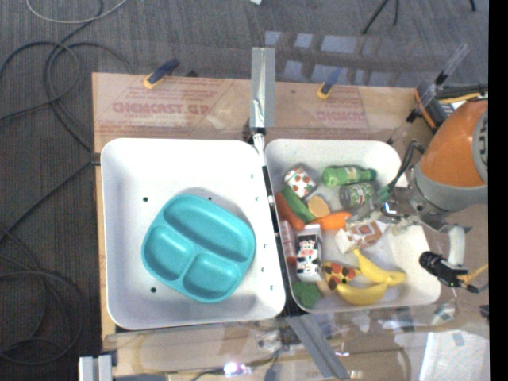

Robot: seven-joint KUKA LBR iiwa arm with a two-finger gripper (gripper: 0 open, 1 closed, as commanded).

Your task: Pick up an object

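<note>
The arm [456,157] leans over the right bin's [409,159] right edge, its claw [389,207] low among the toys, just beside the green bottle [349,175]; whether it is clenched I cannot tell. Bananas [367,280] lie near the front, a carrot [337,221] in the middle. The left bin [127,165] holds a teal tray [198,247] (three compartments)

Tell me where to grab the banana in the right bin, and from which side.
Judging by its pose, take the banana across its thicker middle, coming straight down. It lies flat and curved near the bin's front wall, with its outer curve toward that wall, so side approaches look blocked.
</note>
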